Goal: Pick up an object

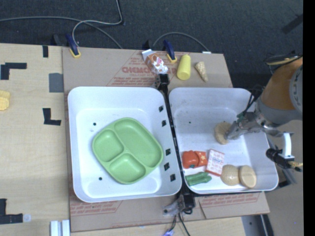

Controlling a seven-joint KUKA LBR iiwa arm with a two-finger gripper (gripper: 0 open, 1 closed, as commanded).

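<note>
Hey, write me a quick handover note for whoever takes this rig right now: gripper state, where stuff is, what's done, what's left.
Gripper: low in the right white bin, at a round tan object; a grasp can't be confirmed.
Same bin, front edge: orange-red toy, white-and-red packet, green piece, two beige rounded items.
Left white bin: green divided plate.
Done: arm is positioned at the tan object.
Left: secure a grip and lift it.
</note>
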